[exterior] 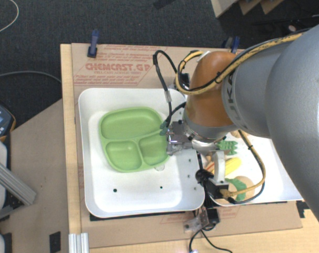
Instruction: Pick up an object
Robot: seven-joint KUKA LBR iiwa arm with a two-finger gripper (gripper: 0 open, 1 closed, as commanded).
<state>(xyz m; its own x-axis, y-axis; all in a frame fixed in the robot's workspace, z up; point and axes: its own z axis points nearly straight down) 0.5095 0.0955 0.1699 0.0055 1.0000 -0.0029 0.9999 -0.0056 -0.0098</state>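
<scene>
The grey arm with its orange band point(215, 88) fills the right side of the frame and reaches down toward the centre, where the gripper point(170, 136) sits at the right edge of a green divided plate point(130, 138). The plate, with one large compartment above and two smaller ones below, lies flat in the left white bin point(96, 194), in the upper middle part of that bin, tilted slightly so its long side runs from upper left to lower right. The gripper's metal end meets the plate at its right rim, beside the lower right compartment. The wrist hides the tips, so whether the jaws are apart, together or clamped on the rim cannot be told.

Lower right of the wrist, in the right bin point(286, 194), a few small toy pieces lie close together: a yellow piece point(232, 166), a green spiky piece point(229, 147) and a tan and green piece point(242, 186). Black cables point(162, 80) loop around the wrist.
</scene>
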